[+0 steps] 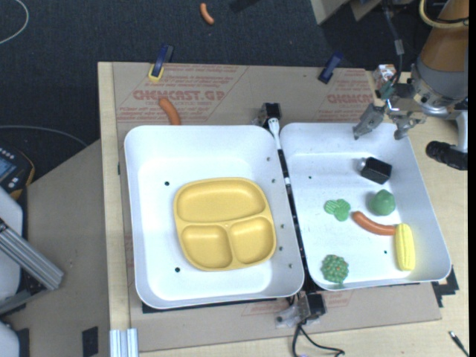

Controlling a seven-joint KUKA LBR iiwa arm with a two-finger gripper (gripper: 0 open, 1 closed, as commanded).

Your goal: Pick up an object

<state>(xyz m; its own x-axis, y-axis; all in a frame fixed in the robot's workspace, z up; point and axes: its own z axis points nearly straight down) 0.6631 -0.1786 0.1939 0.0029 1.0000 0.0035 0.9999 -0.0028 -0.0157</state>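
Observation:
My gripper (385, 126) hangs over the far edge of the right bin (312, 149), its two fingers spread open with nothing between them. Below it in the bin lies a black block (376, 170). Nearer the front are a green round piece (384, 202), a small green leafy piece (338, 210), an orange hot dog (373, 224), a yellow corn cob (404, 247) and a broccoli floret (335, 268).
The left bin (149, 169) holds a yellow divided plate (223, 223). An orange sausage (169, 110) lies on the cardboard behind the left bin, and another (207, 13) on the dark floor. Clamps (158, 64) (330, 68) grip the board's far edge.

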